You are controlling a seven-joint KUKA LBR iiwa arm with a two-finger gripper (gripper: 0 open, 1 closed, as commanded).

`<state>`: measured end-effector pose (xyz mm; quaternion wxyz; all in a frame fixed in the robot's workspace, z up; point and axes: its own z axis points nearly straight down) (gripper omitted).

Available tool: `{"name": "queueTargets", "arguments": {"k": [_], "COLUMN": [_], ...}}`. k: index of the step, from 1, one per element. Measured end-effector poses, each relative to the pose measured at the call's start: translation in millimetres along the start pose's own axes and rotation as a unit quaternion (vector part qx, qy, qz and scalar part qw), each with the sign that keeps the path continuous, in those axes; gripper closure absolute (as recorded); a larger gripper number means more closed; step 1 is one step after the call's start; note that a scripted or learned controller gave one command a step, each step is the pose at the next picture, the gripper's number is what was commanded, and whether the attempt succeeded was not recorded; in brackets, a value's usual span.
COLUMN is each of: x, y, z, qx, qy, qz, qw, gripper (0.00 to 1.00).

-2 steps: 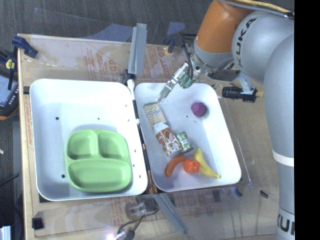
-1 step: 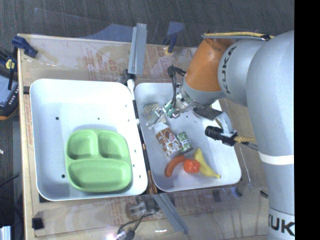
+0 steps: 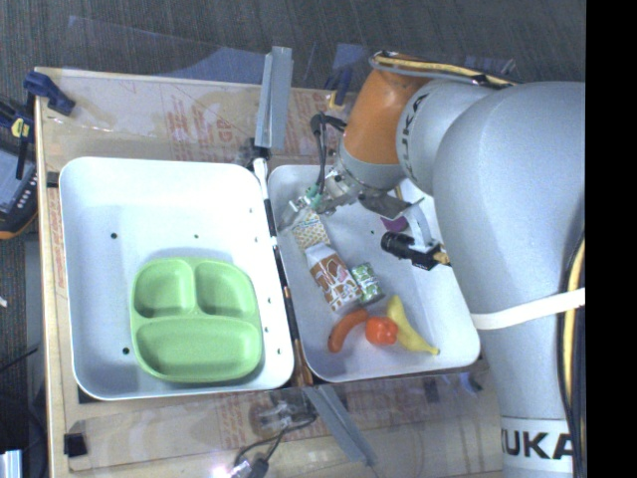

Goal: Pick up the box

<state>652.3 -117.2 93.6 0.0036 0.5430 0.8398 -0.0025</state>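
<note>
White letters "UKA", the visible part of the maker's name, stand on the arm's grey base (image 3: 537, 446).

Light is even and fairly bright, falling from above. The two white bins (image 3: 164, 182) read close to overexposed, their walls nearly shadeless. Soft shadow lies under the green tray (image 3: 196, 320) along its lower edge. A small glare spot shines on the counter (image 3: 149, 118) below the left bin, near the cables. The grey arm (image 3: 498, 197) shows a broad soft sheen. Small items beside the arm look slightly soft, with coarse detail.
</note>
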Motion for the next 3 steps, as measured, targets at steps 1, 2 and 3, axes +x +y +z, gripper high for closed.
{"name": "queueTargets", "arguments": {"k": [1,2,3], "x": [3.2,7.2,-61.9], "y": [2.6,9.3,-50.9], "z": [-10.3,-132.7,-133.3], "qx": [-0.001,-0.001,0.0], "qy": [0.002,0.004,0.005], "qz": [-0.004,-0.125,-0.248], "qw": [1.0,0.9921,0.9688], "gripper": [1.0,1.0,1.0]}}
